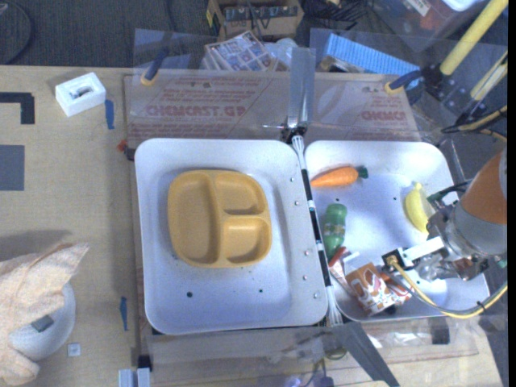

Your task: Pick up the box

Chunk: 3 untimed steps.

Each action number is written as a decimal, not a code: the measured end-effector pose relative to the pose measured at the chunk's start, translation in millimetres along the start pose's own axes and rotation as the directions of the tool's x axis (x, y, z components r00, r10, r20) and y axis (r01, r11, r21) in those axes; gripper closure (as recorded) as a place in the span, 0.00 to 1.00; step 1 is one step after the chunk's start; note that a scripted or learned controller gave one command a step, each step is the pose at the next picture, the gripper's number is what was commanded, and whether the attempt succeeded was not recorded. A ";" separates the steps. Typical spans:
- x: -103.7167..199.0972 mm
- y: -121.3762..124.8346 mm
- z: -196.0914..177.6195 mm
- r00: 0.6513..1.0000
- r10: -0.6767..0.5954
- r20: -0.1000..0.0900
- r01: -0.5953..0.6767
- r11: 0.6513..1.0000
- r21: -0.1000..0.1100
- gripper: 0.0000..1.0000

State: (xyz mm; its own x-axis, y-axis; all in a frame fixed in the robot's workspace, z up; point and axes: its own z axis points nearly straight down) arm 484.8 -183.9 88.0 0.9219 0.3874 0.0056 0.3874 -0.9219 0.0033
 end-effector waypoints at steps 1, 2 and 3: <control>-16.4 32.3 0.1 0.991 -0.133 -0.002 0.133 0.991 0.008 1.00; -14.8 32.6 0.2 0.994 0.105 -0.002 -0.105 0.994 0.004 1.00; -15.0 32.8 0.2 0.982 0.187 -0.002 -0.187 0.982 0.004 1.00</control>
State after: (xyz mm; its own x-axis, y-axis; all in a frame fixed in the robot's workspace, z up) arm 483.7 -220.0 87.8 0.9781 0.2081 0.0084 0.2081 -0.9781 -0.0023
